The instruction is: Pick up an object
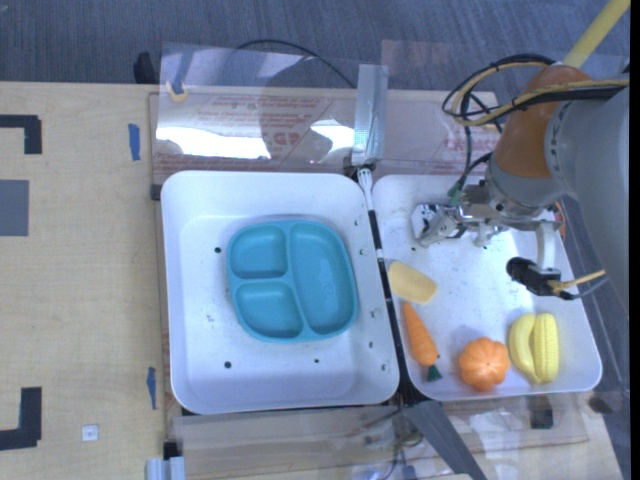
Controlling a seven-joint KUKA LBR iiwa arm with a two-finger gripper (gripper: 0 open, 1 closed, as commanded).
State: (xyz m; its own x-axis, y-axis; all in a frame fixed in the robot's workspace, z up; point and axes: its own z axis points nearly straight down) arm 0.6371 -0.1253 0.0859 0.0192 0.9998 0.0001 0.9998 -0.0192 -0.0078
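My gripper (pixel 428 223) hangs over the far left part of the right bin (pixel 585 373), open, with nothing between its fingers. Just below it a pale yellow wedge (pixel 412 282) lies against the bin's left wall. An orange carrot (pixel 421 338) lies lengthwise below the wedge. A round orange (pixel 484 363) sits near the front wall. To its right is a yellow corn cob (pixel 535 346). All of these objects lie apart from the gripper.
The left bin (pixel 190 208) holds a blue divided plate (pixel 292 279). A divider wall (pixel 378 268) separates the two bins. A clear screen (pixel 260 118) stands behind them. The arm's grey body (pixel 590 158) and cables (pixel 490 88) overhang the right bin's far right.
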